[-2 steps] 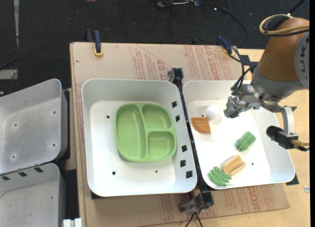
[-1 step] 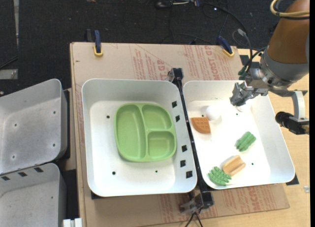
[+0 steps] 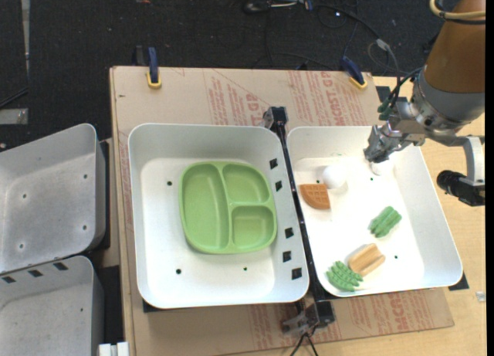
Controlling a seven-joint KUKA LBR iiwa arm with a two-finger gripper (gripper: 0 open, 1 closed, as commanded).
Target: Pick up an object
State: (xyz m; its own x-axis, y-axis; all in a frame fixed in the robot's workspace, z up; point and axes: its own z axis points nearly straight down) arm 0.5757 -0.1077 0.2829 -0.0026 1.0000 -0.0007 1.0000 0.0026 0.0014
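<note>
1. Your gripper point(image 3: 380, 151) hangs over the right bin point(image 3: 432, 215) near its far edge; you cannot tell its grip from here.
2. The white ball point(image 3: 335, 176) and orange wedge point(image 3: 316, 196) lie by that bin's left wall, closest to reach.
3. Two green pieces point(image 3: 384, 222) point(image 3: 343, 276) and a tan block point(image 3: 366, 259) sit toward its near edge.
4. The green divided plate point(image 3: 228, 208) lies mid-floor in the left bin point(image 3: 154, 192), probably a drop-off spot.

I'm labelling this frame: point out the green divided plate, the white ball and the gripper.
green divided plate point(image 3: 202, 196), camera view, floor of its large compartment.
white ball point(image 3: 335, 177), camera view, its top.
gripper point(image 3: 379, 154), camera view, the tip above the right bin.
</note>
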